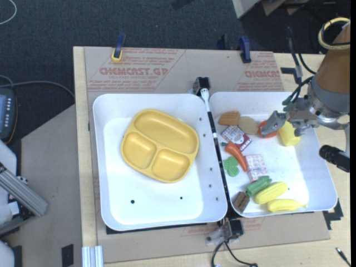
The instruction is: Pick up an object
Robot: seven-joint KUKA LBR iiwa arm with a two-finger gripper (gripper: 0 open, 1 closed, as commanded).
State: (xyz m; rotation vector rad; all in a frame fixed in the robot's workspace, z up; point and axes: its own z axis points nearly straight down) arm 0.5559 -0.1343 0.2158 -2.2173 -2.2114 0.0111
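My gripper (276,125) hangs over the upper right part of the right bin (325,174), coming in from the right on the grey arm. A small red piece (267,130) sits at its left tip and a yellow object (289,135) lies just beside it on the right; I cannot tell whether either is held. Left of the gripper lie a tan cookie (229,118) and a beige round piece (248,125). Below them are a red-and-white packet (233,136), an orange carrot (237,155) and a pink-white packet (255,163).
Near the right bin's front edge lie a green vegetable (258,184), a corn cob (271,192), a banana (286,205) and a brown block (241,201). The left bin (111,193) holds a yellow divided plate (160,145). A black divider (214,143) runs between the bins.
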